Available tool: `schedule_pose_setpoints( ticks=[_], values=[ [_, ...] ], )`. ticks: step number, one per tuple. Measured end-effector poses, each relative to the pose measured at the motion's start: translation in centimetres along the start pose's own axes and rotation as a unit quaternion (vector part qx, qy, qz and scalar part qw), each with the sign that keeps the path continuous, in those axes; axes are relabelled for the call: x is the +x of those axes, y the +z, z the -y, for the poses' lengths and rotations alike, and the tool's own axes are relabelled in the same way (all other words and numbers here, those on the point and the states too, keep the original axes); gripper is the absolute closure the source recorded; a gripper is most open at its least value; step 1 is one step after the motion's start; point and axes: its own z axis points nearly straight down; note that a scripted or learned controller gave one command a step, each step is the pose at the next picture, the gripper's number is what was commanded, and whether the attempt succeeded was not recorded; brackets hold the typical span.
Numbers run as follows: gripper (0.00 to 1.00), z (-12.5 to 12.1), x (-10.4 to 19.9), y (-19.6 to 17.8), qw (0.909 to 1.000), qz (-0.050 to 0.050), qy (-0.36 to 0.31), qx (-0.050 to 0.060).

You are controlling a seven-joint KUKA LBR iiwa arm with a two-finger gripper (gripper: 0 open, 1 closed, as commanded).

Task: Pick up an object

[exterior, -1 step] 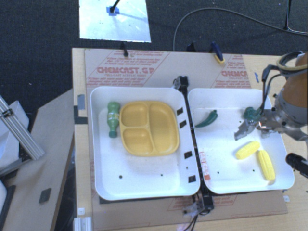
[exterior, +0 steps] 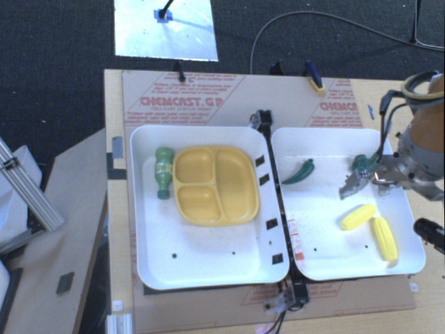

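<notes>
The gripper point(exterior: 352, 184) hung at the frame's right, above two corn cobs point(exterior: 359, 216). A green pepper point(exterior: 300, 172) lay to its left. I couldn't tell its jaws' state.

Bright even overhead light, soft shadows, glare on metal sheet point(exterior: 165, 19)

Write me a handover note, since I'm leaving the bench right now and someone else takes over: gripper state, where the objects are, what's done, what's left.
Gripper: over the right bin, nothing visibly between its fingers; open or shut unclear.
Right bin: green pepper at upper left, two yellow corn cobs at lower right, below the gripper.
Left bin: yellow divided plate with a green bottle beside its left edge.
Done: no object lifted.
Left: grasp and lift one; the corn is closest.
</notes>
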Motion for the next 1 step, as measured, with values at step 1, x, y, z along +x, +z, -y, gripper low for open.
schedule_pose_setpoints(
  ticks=[1],
  values=[
    [0.0,-0.91,0.17,5.66,1.0,-0.001,0.001,0.002]
  ],
)
